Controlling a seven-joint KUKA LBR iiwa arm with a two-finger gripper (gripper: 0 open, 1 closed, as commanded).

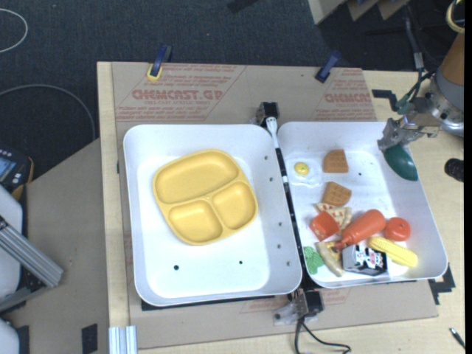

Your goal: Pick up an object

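Observation:
My gripper (395,140) hangs over the far right corner of the right bin (369,147), shut on a dark green, leaf-shaped toy (404,163) that dangles from its fingertips above the bin's right rim. Below it, the right bin holds toy foods. A fried egg (301,169), a brown toast (335,161) and a cracker (336,193) lie toward the back. An orange carrot (363,226), a red tomato (397,228) and a yellow corn cob (394,251) sit nearer the front.
The left bin (147,257) holds a yellow divided plate (204,196). A pizza slice (333,216), a red piece (322,226), a green piece (313,257) and a black-and-white packet (365,259) crowd the right bin's front. Clamps (155,63) grip the board's far edge.

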